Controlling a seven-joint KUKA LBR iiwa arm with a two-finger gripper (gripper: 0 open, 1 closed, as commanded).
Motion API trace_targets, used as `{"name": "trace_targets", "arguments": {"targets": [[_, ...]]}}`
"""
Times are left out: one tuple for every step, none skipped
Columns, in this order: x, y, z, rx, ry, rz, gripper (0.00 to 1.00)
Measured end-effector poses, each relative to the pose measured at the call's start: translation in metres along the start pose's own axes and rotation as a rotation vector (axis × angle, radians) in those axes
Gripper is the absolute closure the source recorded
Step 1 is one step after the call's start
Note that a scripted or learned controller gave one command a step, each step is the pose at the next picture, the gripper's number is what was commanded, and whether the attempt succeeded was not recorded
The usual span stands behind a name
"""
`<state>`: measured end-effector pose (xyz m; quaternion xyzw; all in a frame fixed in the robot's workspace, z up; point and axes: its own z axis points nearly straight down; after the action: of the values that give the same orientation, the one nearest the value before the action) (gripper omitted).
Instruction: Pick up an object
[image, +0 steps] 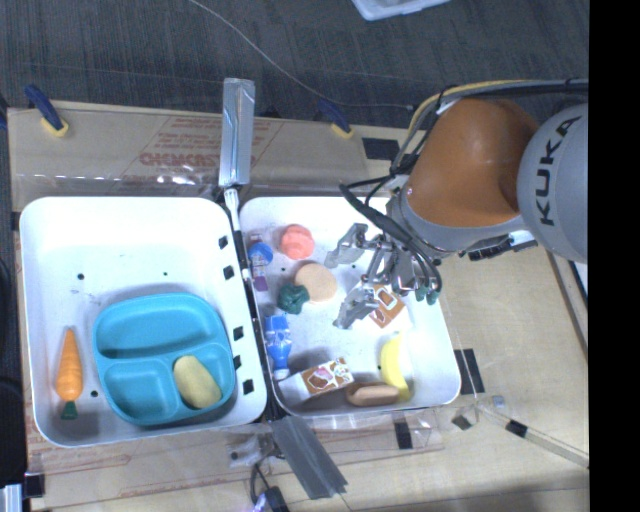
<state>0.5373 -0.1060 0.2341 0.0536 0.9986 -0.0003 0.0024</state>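
Down in the right bin (440, 340), the gripper (362, 285) hangs with fingers spread and nothing between them, bare white floor under it and the bin's right wall close by. Just right of its fingertips lies a small brown packet (388, 306), a banana (394, 362) nearer, a tan round piece (318, 281) to the left. "KUKA" reads on the arm (552, 170).

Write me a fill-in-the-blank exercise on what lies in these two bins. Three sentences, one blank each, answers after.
1. The carrot lies in the ____ bin, beside the blue tray.
2. The yellow potato sits in a compartment of the ____ tray.
3. The banana lies in the ____ bin, where the gripper hangs.

Answers: left; blue; right
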Motion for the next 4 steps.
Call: {"name": "trace_targets", "arguments": {"targets": [[-0.06, 0.065, 0.043, -0.002, 0.003, -0.199, 0.0], [-0.058, -0.036, 0.05, 0.002, 0.002, -0.162, 0.0], [-0.112, -0.073, 0.013, 0.001, -0.003, -0.359, 0.0], [-0.101, -0.006, 0.113, -0.005, 0.008, -0.558, 0.0]]}}
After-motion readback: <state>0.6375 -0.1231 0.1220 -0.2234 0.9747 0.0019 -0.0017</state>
